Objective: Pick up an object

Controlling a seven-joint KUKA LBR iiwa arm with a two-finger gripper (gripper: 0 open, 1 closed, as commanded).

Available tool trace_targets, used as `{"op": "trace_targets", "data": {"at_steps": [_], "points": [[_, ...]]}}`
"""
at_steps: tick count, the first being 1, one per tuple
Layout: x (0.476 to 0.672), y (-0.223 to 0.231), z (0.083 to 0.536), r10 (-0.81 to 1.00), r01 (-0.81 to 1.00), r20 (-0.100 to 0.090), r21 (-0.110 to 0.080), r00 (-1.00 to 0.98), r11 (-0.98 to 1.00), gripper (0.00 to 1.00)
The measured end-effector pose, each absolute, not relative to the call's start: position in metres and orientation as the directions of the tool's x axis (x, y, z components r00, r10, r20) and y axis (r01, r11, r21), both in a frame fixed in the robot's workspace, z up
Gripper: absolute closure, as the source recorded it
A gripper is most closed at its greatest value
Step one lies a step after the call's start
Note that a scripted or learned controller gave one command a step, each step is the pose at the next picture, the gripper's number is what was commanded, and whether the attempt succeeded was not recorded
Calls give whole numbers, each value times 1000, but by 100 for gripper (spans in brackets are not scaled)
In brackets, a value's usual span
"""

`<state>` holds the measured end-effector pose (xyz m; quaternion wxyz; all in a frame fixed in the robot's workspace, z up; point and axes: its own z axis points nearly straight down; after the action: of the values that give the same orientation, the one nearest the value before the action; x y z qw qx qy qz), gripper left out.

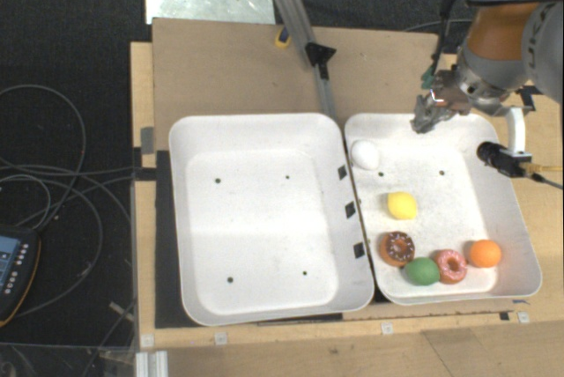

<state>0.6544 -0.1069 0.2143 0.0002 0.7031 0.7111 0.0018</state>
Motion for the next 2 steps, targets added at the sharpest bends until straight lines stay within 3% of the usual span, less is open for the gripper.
{"op": "trace_targets", "data": {"at_steps": [2], "points": [[654,3,203,1000,1000,2,1,-11,11,100]]}}
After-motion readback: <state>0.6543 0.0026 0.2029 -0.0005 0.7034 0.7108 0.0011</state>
